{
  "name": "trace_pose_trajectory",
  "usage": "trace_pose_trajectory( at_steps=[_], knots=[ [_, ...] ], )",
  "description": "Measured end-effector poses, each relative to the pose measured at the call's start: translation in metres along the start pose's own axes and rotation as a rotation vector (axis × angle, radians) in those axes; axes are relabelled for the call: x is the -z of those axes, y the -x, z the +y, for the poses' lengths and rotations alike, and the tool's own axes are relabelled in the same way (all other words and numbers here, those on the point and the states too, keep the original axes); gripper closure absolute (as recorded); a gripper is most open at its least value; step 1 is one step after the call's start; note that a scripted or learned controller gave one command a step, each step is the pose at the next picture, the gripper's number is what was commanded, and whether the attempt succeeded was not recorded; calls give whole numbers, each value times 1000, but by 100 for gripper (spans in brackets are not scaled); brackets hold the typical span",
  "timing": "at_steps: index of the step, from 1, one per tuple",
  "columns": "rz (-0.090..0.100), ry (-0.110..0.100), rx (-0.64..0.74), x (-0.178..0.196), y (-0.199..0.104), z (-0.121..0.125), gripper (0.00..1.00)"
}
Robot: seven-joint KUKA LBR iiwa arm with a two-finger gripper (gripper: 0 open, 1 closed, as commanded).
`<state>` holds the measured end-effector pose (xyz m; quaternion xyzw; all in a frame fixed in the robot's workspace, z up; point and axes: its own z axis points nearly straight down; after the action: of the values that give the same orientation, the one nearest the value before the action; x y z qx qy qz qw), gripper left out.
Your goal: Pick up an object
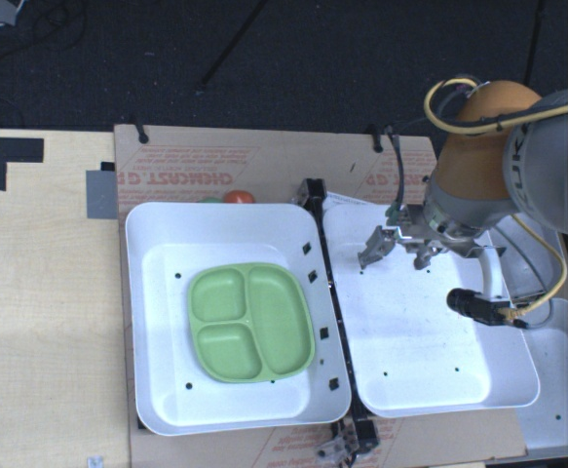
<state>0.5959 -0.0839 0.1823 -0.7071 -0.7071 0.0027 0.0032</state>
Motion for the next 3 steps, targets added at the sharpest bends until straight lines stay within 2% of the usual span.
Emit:
trace_pose_trajectory(
  at_steps=[2, 3],
  knots=[
    [0, 4, -1, -97, -3, -9, 0],
    [0, 4, -6, -85, -1, -9, 100]
  ],
)
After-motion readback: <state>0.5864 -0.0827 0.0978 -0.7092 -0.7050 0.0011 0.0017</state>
